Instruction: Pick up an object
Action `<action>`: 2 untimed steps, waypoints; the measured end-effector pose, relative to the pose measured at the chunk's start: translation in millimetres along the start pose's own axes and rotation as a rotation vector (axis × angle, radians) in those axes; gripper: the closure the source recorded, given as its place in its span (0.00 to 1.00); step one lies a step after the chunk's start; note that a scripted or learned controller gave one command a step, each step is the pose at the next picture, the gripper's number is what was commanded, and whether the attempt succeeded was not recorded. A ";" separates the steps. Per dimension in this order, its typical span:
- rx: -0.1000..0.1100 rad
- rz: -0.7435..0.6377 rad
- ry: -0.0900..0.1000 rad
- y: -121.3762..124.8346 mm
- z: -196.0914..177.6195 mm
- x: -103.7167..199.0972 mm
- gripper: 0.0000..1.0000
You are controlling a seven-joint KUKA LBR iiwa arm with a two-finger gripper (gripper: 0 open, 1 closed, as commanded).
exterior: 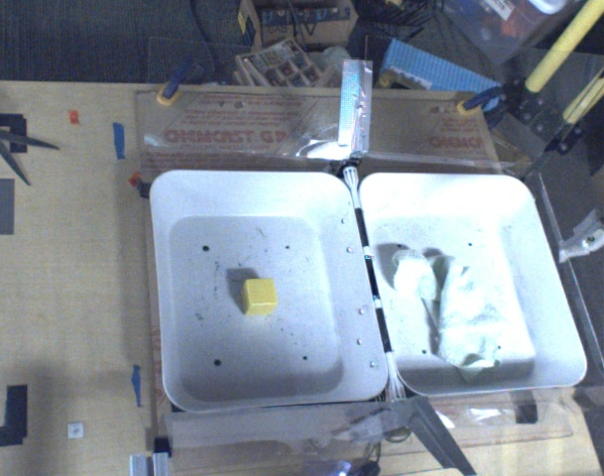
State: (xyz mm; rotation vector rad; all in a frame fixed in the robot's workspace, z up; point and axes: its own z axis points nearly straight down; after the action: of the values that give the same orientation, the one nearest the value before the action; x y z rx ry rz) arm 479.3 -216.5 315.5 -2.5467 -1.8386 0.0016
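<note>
A small yellow block (260,297) lies near the middle of the left white bin (182,206). In the right white bin (520,216) lie pale, whitish-green soft objects: one rounded piece (412,275) near the bin's left side and a larger crumpled one (470,317) stretching toward the front.
A clear plastic wall with red lettering (247,134) stands behind both bins, with a shiny upright divider (355,107) between them. Yellow clamps (170,91) hold the back corners. Cables and boxes clutter the floor beyond. The wooden bench (54,296) extends to the left.
</note>
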 end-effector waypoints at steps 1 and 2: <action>0.000 0.000 0.000 0.0 0.0 0.0 0.00; 0.000 0.000 0.000 0.0 0.0 0.0 0.00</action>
State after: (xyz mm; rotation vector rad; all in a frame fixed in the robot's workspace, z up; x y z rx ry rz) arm 479.3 -216.5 315.5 -2.5467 -1.8387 0.0016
